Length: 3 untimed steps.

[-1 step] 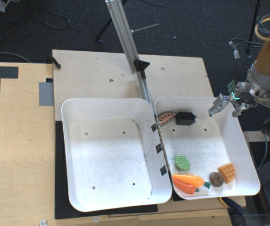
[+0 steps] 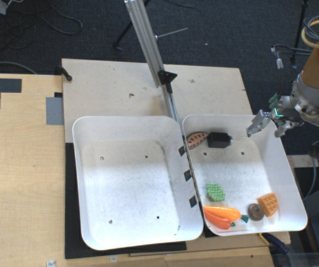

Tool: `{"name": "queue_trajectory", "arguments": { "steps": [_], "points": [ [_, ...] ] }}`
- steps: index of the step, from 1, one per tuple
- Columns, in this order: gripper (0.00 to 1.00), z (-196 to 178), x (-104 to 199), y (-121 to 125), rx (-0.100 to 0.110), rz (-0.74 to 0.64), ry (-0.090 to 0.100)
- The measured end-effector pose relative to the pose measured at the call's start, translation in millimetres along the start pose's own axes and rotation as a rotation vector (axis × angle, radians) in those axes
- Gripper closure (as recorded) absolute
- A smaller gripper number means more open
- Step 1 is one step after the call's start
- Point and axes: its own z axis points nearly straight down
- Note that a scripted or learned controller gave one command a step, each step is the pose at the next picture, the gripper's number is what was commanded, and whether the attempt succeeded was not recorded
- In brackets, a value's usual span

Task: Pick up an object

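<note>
- The gripper (image 2: 271, 122) hovers over the far right edge of the right bin (image 2: 279, 163), fingers apart, holding nothing.
- The objects lie untouched: black block (image 2: 218, 139) near the far edge, carrot (image 2: 221, 216) at the near edge.
- I judge that picking is not yet begun.

I see dark carpet (image 2: 215, 15) with loose cables (image 2: 64, 13) at the far side and a pale wooden bench (image 2: 20, 171) on the left.
</note>
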Motion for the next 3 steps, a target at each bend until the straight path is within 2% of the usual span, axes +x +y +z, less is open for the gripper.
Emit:
{"name": "queue_trajectory", "arguments": {
  "steps": [1,3],
  "points": [
    [0.00,52,-9,-2,0.005,0.003,0.001],
    [0.00,143,-4,-4,0.005,0.001,0.002]
  ]
}}
